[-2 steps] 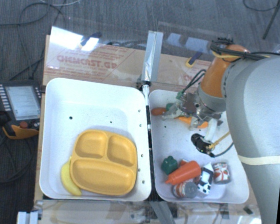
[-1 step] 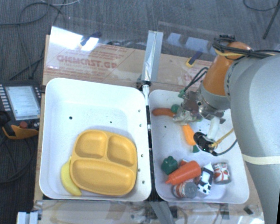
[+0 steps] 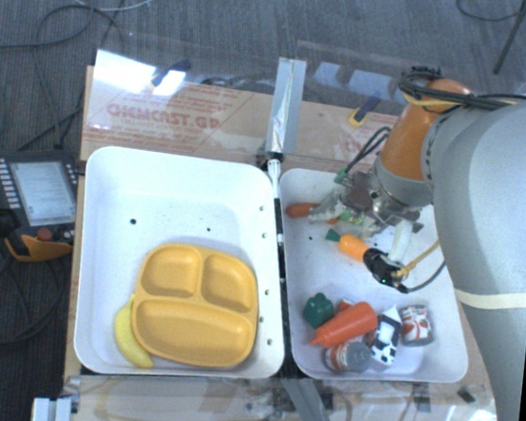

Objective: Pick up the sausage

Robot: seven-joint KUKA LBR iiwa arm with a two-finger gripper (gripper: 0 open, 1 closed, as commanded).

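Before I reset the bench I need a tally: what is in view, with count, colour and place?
Bins: two, white, side by side on the bench.
Tray: one, yellow, three compartments, in the left bin.
Banana: one, yellow, at the tray's lower left edge, partly under it.
Large carrot: one, orange with a green top, in the right bin, lower middle.
Small carrot: one, orange, right bin, just below the gripper.
Sausage: one, reddish-orange, right bin's upper left; identity is my best guess.
Can: one, red and grey, right bin's front edge.
Other small items: black-white and red-white, lower right; too small to name.
Pendant: one, grey and orange, left of the bench.
Arm: one, grey with orange band.
Gripper: one, over the right bin's upper part.
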